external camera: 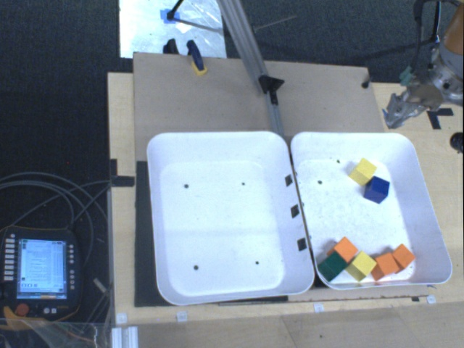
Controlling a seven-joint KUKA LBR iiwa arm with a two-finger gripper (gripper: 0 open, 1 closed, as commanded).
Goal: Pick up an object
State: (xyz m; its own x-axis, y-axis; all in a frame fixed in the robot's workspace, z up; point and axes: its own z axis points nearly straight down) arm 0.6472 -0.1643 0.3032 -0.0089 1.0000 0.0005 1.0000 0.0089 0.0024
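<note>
While the tool point(400, 112) hangs over the desk point(319, 96) beyond the far right corner of the right bin point(428, 201), nothing is between its tips; whether it is released or clenched I cannot tell. Judging by this, the approach step is in hand: the next move calls for travelling over the bin and descending on one block. A yellow cube point(363, 171) touches a blue cube point(376, 189) near the far wall, apart from the rest. Clustered at the near wall sit orange cubes point(346, 249), a green cube point(332, 266) and another yellow one. All look hard-edged, matte, painted; both bins are smooth white plastic.
</note>
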